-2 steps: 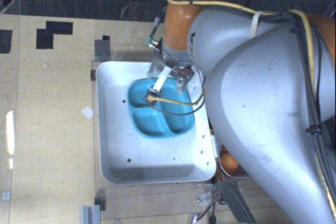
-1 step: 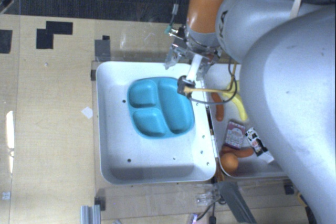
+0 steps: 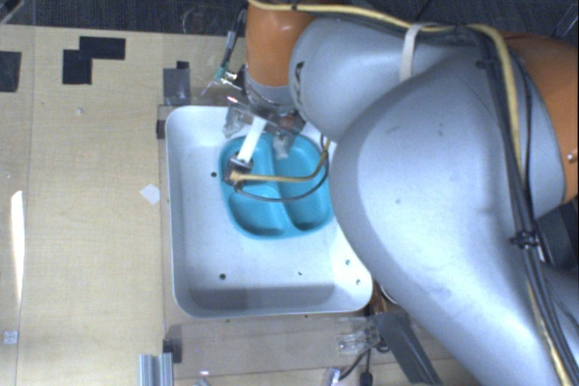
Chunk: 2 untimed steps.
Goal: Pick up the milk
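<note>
My gripper point(image 3: 269, 140) reaches down into the far part of a shallow white bin point(image 3: 194, 230), under the orange band of the wrist point(image 3: 271, 32). Directly below it lies a bright blue, rounded plastic thing point(image 3: 271, 208), in the middle of the bin and toward the right. The gripper's tip is at or just above the far edge of this blue thing. Whether anything is in its grasp is hidden by the wrist. The big grey arm point(image 3: 434, 176) covers the right side of the bin and everything beyond it.
The tan bench point(image 3: 81, 194) stretches to the left of the bin, with black marks point(image 3: 90, 59) at its far left. A small metal bracket point(image 3: 176, 84) stands at the bin's far left corner. The near part of the bin floor point(image 3: 253, 280) is bare white.
</note>
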Motion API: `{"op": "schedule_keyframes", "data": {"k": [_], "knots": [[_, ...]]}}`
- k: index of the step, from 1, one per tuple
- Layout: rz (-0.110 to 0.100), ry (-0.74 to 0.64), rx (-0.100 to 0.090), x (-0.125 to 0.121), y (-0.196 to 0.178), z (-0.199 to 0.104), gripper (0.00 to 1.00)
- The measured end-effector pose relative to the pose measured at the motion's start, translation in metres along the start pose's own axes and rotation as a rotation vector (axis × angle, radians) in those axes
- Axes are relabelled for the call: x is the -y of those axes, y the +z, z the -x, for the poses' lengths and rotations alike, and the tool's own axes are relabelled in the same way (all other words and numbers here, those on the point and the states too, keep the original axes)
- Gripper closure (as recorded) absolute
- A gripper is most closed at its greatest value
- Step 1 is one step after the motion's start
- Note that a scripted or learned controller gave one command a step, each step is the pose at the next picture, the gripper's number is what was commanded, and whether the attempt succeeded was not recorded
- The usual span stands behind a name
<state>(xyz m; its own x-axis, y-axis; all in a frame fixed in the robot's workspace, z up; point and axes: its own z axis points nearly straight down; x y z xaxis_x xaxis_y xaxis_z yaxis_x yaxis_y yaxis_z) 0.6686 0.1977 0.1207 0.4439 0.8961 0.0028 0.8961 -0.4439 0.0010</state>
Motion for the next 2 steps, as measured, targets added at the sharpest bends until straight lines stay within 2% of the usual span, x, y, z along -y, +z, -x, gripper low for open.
{"op": "schedule_keyframes", "data": {"k": [1, 2], "knots": [[0.006, -0.005, -0.004, -0.001, -0.014, -0.002, 1.0], [0.0, 0.191, -0.001, 0.031, 0.013, -0.027, 1.0]]}}
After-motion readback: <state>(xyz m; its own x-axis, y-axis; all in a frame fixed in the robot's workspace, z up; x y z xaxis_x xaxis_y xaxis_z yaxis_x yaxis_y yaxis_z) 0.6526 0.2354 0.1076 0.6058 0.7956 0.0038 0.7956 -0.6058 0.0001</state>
